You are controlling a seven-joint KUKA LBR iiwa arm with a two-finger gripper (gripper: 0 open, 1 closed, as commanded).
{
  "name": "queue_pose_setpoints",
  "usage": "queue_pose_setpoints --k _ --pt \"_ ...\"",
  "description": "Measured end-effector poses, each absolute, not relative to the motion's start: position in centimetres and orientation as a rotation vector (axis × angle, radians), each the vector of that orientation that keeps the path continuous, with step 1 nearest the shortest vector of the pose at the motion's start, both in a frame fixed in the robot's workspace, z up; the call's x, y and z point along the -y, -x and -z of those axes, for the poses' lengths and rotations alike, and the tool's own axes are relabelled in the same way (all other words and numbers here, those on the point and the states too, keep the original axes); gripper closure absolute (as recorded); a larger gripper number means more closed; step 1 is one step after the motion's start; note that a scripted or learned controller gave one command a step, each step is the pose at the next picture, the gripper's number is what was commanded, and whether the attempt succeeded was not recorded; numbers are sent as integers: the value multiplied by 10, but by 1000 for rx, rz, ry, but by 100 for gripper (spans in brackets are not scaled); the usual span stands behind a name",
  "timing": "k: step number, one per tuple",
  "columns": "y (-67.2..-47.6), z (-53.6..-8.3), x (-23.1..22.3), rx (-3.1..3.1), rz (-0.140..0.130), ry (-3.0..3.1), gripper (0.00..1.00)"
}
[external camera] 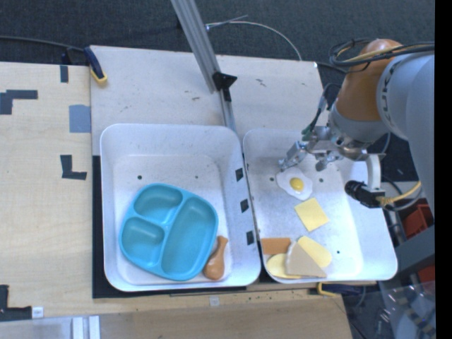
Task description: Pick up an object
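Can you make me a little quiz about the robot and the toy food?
1. True or false: the blue plate lies in the left bin.
2. Which toy lies nearest the pincer? A) fried egg B) drumstick C) cheese square
3. Fill in: the drumstick lies beside the ____ plate.

Key: 1 true; 2 A; 3 blue.
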State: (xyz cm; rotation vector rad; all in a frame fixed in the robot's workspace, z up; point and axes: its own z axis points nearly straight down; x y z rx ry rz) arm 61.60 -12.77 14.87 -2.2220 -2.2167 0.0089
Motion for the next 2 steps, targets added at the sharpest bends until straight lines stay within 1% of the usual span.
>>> queue_pose_setpoints --k 1,2 --pt "-623 -272 193 2226 4 2230 0" --pt "-635 -194 172 2219 -8 2215 0"
